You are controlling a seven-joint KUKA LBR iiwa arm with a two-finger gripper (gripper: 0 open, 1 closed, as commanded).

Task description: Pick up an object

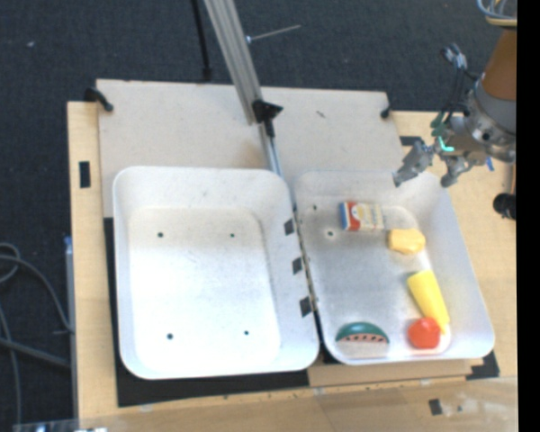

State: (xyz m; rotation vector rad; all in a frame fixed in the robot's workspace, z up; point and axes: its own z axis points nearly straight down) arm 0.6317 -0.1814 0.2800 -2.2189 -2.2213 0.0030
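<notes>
The pincer (429,166) hangs at the upper right of the scene, above the far right corner of the right bin (468,268). Its two grey fingers are spread wide apart, one pointing down and left, the other down on the right, and nothing sits between them. A small green light shows on the wrist just above them. The grey arm (495,106), with its orange band, reaches in from the right edge.

Below and to the left of the pincer, inside the right bin, lie five small objects. Closest is a small carton (360,216) in red, white and blue, lying on its side near the far wall. Just beside it, to the right, sits a pale yellow lump (407,240). Nearer the front, along the right side, a yellow corn-like piece (428,299) lies lengthwise, and its near end touches a round red-orange tomato-like ball (423,333). A watermelon slice (362,336), green-rimmed with a red face, rests against the front wall, left of the ball.

The left bin (135,241) sits beside the right one, their inner edges touching. Both rest on a light wooden bench (90,268). A slanted metal rail (236,48) rises from behind the bins toward the top. Loose cables (18,277) lie on the dark floor at left.
</notes>
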